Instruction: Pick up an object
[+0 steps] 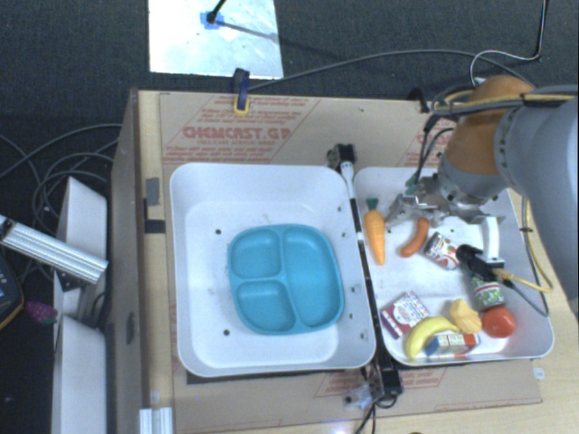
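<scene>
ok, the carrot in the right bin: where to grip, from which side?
Grip the carrot mid-body, coming straight down, fingers across its width. It lies flat along the divider wall, thick end up, so the wall-side finger has little room. The sausage lies apart.

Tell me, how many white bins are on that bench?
2: the left bin holds a blue divided plate; the right bin holds the toy food, under the arm.

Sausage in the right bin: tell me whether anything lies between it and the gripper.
Nothing visible does. The gripper hangs just above the upper end of the sausage. The carrot lies beside it to the left, and a small packet to the right, both off that line.
</scene>
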Robot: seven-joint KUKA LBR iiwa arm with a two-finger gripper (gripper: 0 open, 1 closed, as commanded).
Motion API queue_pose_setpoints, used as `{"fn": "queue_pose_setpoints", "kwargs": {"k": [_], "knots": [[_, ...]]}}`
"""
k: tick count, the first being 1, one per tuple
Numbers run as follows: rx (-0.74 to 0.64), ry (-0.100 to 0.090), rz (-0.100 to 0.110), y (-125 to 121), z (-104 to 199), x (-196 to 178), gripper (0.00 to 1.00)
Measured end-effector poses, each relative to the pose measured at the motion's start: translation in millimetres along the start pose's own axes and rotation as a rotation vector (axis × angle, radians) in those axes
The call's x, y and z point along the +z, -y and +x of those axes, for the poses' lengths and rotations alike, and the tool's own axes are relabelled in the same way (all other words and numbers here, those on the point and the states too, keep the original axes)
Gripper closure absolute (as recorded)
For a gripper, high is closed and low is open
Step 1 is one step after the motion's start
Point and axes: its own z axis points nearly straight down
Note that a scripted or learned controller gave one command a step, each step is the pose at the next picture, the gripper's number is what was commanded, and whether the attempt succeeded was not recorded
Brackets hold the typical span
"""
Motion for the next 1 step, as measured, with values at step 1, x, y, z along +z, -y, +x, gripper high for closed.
{"fn": "queue_pose_setpoints", "kwargs": {"k": [1], "knots": [[-0.002, 0.001, -0.003, -1.0, -0.3, -11.2, 1.00]]}}
